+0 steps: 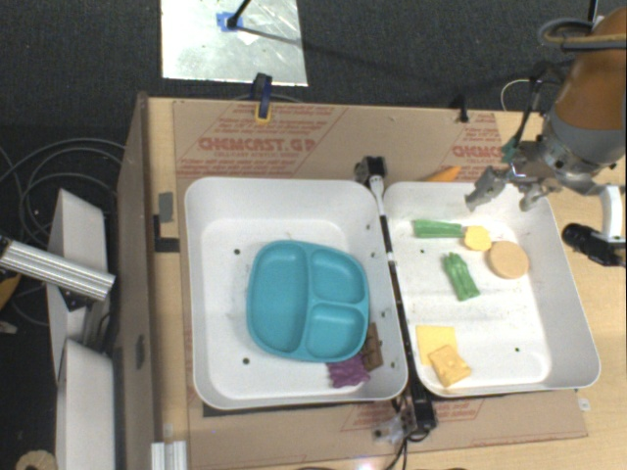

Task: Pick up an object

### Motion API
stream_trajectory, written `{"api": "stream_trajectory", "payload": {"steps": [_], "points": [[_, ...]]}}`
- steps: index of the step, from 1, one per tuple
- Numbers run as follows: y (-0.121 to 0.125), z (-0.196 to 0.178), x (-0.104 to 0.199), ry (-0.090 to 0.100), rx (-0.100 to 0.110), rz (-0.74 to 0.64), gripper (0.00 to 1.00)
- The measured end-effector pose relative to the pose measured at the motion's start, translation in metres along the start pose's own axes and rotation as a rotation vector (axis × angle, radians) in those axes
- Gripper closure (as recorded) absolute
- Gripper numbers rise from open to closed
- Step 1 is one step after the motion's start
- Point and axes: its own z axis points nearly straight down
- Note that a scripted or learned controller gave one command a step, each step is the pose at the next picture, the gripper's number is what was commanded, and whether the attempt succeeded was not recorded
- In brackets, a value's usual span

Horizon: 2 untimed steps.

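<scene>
Objects lie spread apart in the right bin (pixel 578 351), allowing single grasps; the fingers (pixel 477 193) hang open, empty, above its far edge.

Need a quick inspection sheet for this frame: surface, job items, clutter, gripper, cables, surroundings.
Surface: cardboard-covered bench bearing left bin and right bin.
Job's things: right bin holds two green pieces, yellow disc, tan disc, yellow wedges.
Clutter: teal divided plate, purple piece, brown piece in left bin.
Gripper: gripper open above right bin's far edge, holding nothing.
Cables: loops on floor at left.
Surroundings: silver sheet beyond bench.
</scene>
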Motion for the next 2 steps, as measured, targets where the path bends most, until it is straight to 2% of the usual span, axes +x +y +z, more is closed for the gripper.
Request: {"api": "stream_trajectory", "payload": {"steps": [1, 2], "points": [[-0.034, 0.153, 0.004, 0.003, 0.01, 0.002, 0.0], [-0.03, 0.134, 0.003, -0.001, -0.003, 0.001, 1.0]]}}
